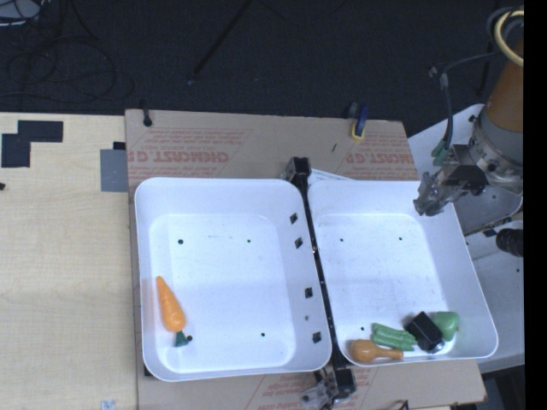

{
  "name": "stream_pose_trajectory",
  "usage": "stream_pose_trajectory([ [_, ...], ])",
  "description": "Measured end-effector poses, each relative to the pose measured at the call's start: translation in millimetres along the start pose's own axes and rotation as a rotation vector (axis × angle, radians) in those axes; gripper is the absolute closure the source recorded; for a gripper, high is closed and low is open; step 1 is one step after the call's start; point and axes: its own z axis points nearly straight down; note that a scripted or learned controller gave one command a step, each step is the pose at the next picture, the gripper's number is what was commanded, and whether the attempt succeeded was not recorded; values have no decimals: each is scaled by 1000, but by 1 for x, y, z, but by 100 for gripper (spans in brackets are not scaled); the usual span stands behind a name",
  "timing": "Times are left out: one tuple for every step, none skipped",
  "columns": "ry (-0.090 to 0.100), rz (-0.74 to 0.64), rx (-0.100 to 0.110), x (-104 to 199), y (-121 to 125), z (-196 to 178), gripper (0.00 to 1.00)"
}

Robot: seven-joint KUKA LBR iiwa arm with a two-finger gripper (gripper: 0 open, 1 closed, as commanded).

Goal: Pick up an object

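We see the arm (504, 101) cut off at the right edge, so only its orange band and wrist show, and the gripper (430, 196) hangs above the far right rim of the right bin (402, 263); it is small and dark against the rim, and we cannot tell whether it is parted or closed, though nothing shows in it. In the near right corner of that bin lies a crowded cluster: a black block (424, 330) lies over part of a green piece (445, 321), so the green piece's shape is hard to make out, a green pod (392, 336) lies just left of the block, and a tan gourd (373, 351) sits against the near wall. The pod's long axis runs left to right, as does the gourd's, with its narrow end toward the right. A carrot (170, 306) lies by the left wall of the left bin (214, 272), near the near left corner, its long axis running far to near with the green top at the near end. All these things lie well apart from the gripper, the carrot farthest.
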Motion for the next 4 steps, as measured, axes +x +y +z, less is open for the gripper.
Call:
stream_pose_trajectory([
  [-4,4,-20,-68,-67,-101,100],
  [1,-4,-7,-81,-2,1,100],
  [-2,0,-15,-108,-66,-54,100],
  [4,-5,-3,-103,-31,35,100],
])
